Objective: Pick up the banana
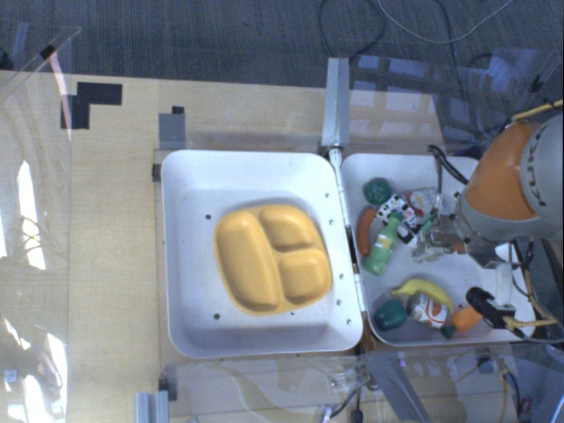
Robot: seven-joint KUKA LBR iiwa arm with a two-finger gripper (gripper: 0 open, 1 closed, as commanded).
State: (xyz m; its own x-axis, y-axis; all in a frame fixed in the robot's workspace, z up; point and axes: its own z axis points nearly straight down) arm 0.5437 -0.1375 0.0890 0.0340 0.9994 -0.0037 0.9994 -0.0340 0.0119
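The yellow banana lies curved in the lower part of the right bin, just above a red-and-white can. My gripper hangs above the middle of that bin, up and slightly right of the banana, apart from it. The grey arm with its orange band reaches in from the right and hides the bin's right side.
The right bin also holds a green bottle, a dark green lump, a black-and-white dice-like block, a green can, an orange piece and a reddish sausage shape. A yellow divided tray fills the left bin.
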